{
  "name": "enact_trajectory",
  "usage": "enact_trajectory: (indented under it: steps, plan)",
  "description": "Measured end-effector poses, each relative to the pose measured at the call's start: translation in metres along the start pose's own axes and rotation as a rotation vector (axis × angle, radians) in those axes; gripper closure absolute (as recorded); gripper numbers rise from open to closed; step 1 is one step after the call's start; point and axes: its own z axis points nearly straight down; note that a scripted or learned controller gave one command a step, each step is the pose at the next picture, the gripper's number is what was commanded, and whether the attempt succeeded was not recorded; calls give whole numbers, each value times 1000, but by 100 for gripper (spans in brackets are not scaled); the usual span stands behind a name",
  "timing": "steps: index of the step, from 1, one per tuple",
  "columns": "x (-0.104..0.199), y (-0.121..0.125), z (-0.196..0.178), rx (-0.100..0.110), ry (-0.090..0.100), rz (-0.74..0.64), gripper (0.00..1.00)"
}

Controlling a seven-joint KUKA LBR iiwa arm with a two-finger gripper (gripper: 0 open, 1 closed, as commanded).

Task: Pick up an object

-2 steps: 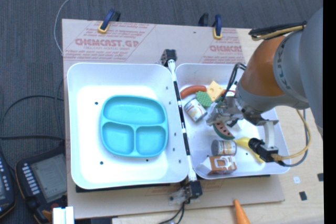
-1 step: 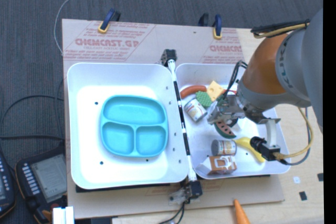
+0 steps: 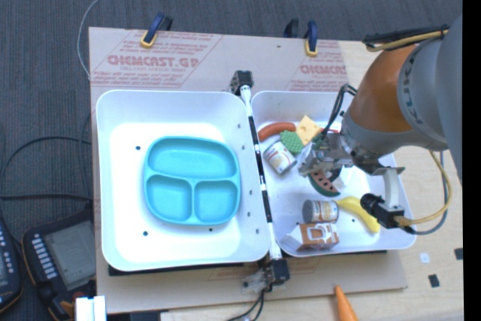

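Watermelon slice (image 3: pixel 325 180), lying in the right bin (image 3: pixel 391 237) among a small can (image 3: pixel 278 157), a banana (image 3: pixel 359 211) and a jar (image 3: pixel 321 210), is met by the lowered end effector (image 3: pixel 319 162), whose state cannot be told; a grasp and lift are judged to be required next.

Sky-blue divided plate (image 3: pixel 192 180) in white bin (image 3: pixel 120 113), yellow banana (image 3: pixel 359 211), red-and-green watermelon slice (image 3: pixel 326 180) — grey arm, orange band (image 3: pixel 379 90).
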Motion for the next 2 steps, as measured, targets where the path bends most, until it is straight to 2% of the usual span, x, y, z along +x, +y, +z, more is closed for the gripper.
enact_trajectory:
  steps: [2]
  plan:
    - [0,0,-19,1,-1,-1,100]
